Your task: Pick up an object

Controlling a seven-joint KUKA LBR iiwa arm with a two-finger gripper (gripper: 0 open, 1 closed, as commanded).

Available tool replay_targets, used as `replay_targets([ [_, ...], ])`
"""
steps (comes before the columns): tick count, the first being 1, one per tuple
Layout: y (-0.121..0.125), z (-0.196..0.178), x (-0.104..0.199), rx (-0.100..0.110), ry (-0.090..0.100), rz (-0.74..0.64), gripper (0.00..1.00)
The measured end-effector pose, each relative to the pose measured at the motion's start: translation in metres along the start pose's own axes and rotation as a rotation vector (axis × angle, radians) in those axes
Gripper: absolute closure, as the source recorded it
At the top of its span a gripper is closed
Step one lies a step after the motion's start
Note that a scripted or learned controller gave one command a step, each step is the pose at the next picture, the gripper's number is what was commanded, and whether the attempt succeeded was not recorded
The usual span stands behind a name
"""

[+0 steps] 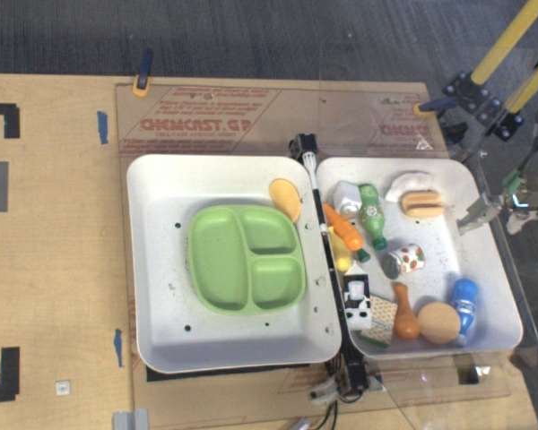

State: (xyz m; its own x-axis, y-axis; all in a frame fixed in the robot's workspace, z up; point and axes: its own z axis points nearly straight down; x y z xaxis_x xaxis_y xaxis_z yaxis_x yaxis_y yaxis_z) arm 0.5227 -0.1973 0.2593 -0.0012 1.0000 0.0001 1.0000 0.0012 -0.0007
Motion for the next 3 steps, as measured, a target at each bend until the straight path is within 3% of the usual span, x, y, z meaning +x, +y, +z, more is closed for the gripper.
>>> replay_targets([
  [1, 0.041, 0.162, 0.018, -0.01, -0.004, -0.083, 0.0],
  [2, 0.142, 0.172, 0.071, 0.019, -0.007, 0.021, 0.0],
  [3, 0.063, 0.17, 0.08, -0.007, -0.004, 0.044, 0.0],
])
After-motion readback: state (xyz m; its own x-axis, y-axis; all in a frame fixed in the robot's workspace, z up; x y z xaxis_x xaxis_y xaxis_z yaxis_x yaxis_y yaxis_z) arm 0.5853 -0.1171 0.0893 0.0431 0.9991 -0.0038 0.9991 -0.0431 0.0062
